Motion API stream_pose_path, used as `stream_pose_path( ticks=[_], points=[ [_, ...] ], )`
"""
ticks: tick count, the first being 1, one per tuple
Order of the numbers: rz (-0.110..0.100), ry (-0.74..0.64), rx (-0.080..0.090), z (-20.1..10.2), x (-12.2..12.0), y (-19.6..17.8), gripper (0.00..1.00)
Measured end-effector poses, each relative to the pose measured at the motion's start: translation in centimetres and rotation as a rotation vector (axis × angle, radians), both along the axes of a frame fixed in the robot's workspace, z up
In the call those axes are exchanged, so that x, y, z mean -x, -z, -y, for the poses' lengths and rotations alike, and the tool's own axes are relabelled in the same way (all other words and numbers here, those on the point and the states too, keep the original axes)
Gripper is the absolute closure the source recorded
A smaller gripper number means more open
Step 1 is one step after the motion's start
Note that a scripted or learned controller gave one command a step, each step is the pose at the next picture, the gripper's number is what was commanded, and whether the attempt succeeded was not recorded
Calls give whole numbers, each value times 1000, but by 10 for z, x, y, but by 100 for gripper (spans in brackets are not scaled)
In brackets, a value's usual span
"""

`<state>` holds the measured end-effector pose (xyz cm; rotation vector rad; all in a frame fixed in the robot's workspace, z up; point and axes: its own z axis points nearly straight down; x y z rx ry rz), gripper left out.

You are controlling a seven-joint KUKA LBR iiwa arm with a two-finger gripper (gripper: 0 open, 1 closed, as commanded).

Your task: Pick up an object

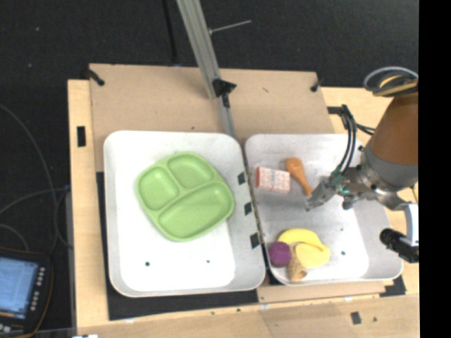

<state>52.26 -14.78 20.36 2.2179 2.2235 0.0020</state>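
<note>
My gripper (325,196) hangs over the middle of the right bin (331,150), its fingers pointing left and down, with nothing between them. An orange carrot-shaped toy (299,174) lies just up and left of the fingertips. A pink and white box (273,179) sits left of the carrot. At the bin's front lie a yellow banana-like toy (306,245), a purple ball (280,253) and a tan cone (297,268), all bunched together.
The left bin (127,259) holds a green divided plate (184,196). A slanted metal pole (201,41) rises behind the bins. The arm's orange band (396,132) stands at the right bin's right side. A screen (17,287) sits at the lower left.
</note>
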Motion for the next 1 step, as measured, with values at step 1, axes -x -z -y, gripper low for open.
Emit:
stream_pose_path(
  ticks=[1],
  points=[
    [1,2,0,0,0,0,0]
  ],
)
